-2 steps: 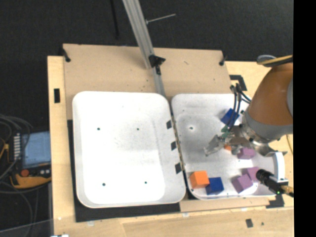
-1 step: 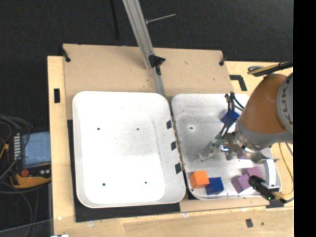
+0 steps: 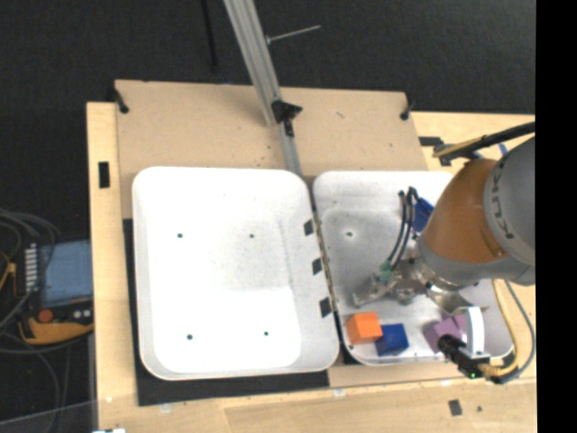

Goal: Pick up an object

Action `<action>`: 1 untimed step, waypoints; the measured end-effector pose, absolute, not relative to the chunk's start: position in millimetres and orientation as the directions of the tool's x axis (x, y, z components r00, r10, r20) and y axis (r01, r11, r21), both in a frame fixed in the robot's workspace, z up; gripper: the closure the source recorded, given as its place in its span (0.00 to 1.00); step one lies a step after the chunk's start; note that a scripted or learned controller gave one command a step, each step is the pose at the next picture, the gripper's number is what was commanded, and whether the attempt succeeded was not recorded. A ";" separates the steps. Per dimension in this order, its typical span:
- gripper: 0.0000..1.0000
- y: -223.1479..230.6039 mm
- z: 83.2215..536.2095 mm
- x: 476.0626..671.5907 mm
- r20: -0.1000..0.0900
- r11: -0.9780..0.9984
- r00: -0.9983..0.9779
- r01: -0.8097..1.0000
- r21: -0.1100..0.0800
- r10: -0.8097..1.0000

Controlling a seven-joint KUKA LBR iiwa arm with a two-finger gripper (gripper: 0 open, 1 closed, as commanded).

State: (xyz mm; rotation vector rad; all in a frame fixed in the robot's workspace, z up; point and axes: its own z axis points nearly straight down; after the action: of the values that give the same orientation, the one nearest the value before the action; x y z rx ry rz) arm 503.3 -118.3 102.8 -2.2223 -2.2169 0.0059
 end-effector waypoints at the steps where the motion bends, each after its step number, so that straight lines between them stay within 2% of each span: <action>1: 1.00 -117.7 116.1 506.0 0.001 -0.010 0.010 1.000 0.005 1.000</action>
State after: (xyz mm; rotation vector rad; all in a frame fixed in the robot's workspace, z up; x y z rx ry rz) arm 506.0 -117.7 116.1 -2.2350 -2.2119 -0.0075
